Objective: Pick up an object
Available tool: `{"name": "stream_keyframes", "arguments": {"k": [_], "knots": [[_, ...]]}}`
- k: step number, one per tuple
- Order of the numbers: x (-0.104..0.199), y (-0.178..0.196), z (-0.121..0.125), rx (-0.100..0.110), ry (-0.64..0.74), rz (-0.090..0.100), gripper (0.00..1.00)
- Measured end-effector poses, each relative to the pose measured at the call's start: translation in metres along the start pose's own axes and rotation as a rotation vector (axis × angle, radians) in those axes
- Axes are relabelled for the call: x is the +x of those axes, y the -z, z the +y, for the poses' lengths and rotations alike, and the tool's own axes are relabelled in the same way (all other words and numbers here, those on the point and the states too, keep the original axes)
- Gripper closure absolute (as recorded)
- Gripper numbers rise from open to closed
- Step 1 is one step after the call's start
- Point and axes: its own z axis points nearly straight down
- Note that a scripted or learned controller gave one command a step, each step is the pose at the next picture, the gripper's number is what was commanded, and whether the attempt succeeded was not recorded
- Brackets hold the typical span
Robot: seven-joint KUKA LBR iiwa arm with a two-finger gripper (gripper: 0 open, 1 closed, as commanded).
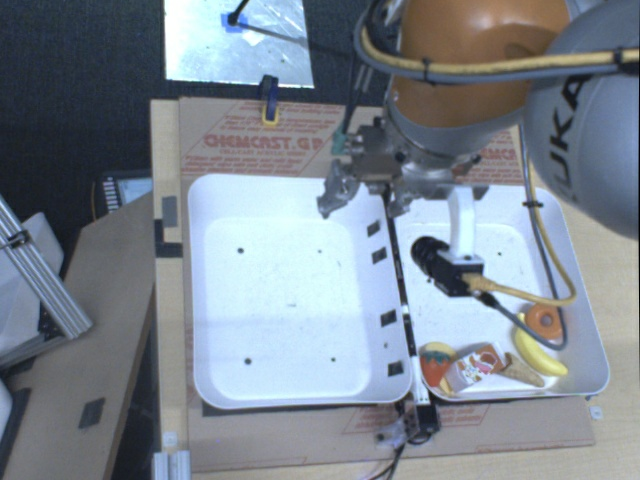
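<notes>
Clustered along the near edge of the right bin (pixel 505 243): a yellow banana (pixel 538 354), a red-and-white packet (pixel 476 365) and a red-orange tomato-like piece (pixel 436 364), all touching or just beside one another. Just behind the banana, an orange round fruit (pixel 544 320), with a yellow cable (pixel 512 299) looping down to it. Any of these serves as the thing to pick up; none lifted yet.

Farther back, mounted below the wrist, a black cylindrical unit (pixel 431 255), hanging low over the right bin. Farther still, the gripper (pixel 365 200), poised above the far end of the divider (pixel 397 293) between the right bin and the left bin (pixel 280 308), jaws spread apart with nothing between them.

Likely trouble, judging from this layout: descending where it hangs now means closing on bare plastic or striking the divider, well apart from every object. Reaching toward the near cluster risks pinching two touching items at once, or nudging the rounded fruit aside against the bin wall. Also risks snagging the loose cable lying by the orange fruit.
</notes>
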Motion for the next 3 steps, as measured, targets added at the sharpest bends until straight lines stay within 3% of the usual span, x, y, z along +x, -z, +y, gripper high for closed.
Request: {"name": "stream_keyframes", "arguments": {"k": [1,2,3], "knots": [[0.026,0.145,-0.046,-0.012,0.014,0.008,0.00],[0.030,0.032,-0.046,0.013,0.007,-0.003,0.00],[0.079,0.053,-0.046,0.002,0.014,0.002,0.00]]}}
